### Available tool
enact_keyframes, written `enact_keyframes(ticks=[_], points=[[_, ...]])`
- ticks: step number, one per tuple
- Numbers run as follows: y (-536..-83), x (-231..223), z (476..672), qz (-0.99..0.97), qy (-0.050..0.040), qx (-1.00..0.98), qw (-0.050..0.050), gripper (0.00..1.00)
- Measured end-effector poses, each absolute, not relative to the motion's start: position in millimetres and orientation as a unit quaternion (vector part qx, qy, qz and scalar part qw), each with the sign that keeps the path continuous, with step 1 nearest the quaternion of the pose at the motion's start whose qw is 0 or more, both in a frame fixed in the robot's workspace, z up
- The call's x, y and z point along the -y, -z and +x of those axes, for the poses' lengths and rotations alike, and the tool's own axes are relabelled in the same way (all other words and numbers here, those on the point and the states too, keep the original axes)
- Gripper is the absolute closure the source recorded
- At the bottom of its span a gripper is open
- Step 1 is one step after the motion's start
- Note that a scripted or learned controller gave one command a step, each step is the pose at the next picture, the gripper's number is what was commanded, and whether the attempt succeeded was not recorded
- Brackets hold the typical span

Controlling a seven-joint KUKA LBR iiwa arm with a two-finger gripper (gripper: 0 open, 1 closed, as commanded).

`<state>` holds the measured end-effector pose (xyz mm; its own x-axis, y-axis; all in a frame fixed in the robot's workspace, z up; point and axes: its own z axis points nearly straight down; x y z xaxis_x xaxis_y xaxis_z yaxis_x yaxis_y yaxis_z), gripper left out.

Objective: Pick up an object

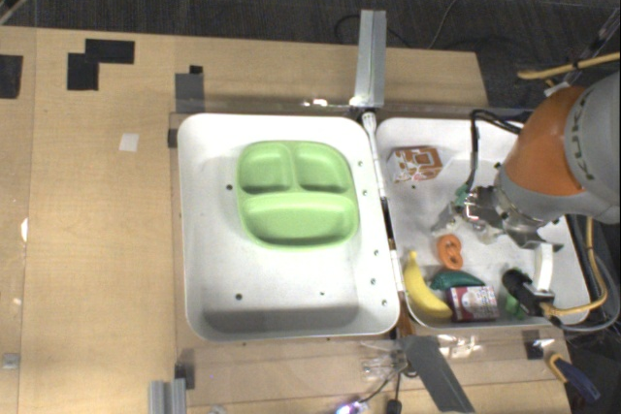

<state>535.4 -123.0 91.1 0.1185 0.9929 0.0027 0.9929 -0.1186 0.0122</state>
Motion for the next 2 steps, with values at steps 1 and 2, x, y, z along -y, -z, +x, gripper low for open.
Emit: enact_keyframes(ticks=[1, 2], points=[[-101.4, 120.9, 538.8, 0.747, -0.0085, -0.665, 0.005, 1.0], [-101.2, 121.0, 538.7, 0.747, -0.0084, -0.665, 0.005, 0.0]])
